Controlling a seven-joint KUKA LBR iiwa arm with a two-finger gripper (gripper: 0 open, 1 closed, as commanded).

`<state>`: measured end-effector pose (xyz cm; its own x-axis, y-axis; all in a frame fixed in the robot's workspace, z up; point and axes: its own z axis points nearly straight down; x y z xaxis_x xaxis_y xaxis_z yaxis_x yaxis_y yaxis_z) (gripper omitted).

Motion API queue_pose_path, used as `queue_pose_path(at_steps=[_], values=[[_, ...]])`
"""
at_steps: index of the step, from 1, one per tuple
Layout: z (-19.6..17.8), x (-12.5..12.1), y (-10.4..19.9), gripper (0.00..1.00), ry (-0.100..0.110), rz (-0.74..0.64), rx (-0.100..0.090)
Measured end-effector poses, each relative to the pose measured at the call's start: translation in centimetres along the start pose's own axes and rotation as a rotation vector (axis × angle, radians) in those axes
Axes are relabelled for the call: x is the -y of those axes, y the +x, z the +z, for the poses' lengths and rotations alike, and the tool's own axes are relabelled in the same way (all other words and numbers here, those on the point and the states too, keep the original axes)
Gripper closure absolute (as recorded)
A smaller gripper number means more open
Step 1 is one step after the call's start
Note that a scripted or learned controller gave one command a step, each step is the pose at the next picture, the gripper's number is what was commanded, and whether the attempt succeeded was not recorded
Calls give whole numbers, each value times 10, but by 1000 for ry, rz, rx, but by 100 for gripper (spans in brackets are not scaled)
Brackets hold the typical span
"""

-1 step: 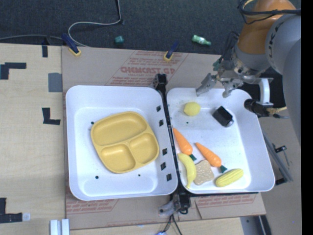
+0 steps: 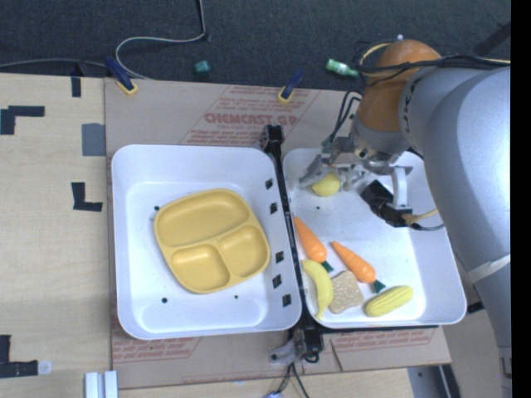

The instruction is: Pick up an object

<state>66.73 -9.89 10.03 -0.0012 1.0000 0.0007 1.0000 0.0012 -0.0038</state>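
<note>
Right now, operator, you can see a small round yellow toy fruit, like a lemon, sitting at the back of the right white bin, close to the wall between the two bins. The grey metal claw is down over it. One thin finger slants down on the left of the fruit and the other parts of the claw sit on its right, so the fingers look spread with the fruit between them. You cannot tell if the fingers press on it, and the fruit looks like it rests on the bin floor.

Look nearer the front of the same bin. You see two orange toy carrots: one long carrot near the middle wall and a second carrot to its right. Below them lie a yellow toy banana, a tan speckled bread slice touching the banana, and a yellow toy corn cob beside the bread.

The left white bin holds a yellow plastic plate with three parts.

The big grey arm with its orange band comes in from the right, over the brown cardboard under the bins.
</note>
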Motion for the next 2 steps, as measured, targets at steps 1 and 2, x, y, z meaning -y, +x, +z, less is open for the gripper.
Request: queue_pose_path(at_steps=[1, 2], values=[[15, -1, 0, 0, -3, -1, 2], [6, -1, 1, 100, -3, -2, 3]])
